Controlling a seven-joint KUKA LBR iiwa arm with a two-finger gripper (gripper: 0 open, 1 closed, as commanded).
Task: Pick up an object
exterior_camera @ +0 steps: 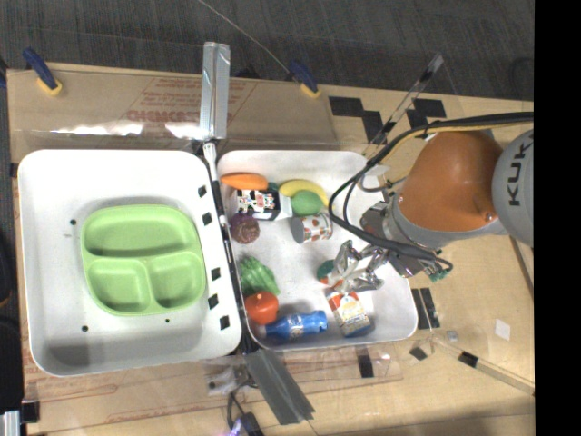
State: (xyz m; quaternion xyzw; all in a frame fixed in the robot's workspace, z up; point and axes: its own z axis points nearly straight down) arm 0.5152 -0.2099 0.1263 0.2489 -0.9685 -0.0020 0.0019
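The gripper (352, 271) hovered above a small carton (349, 312); whether it was holding anything, I couldn't tell. Light, crushable, the carton probably suited a hold across its flat sides.

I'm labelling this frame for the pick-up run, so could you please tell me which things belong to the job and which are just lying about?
Part of the job:
- end effector, low in the right bin
- pickable items there: small carton, blue bottle, tomato, can, banana

Lying about:
- green divided tray in the left bin
- blue clamps
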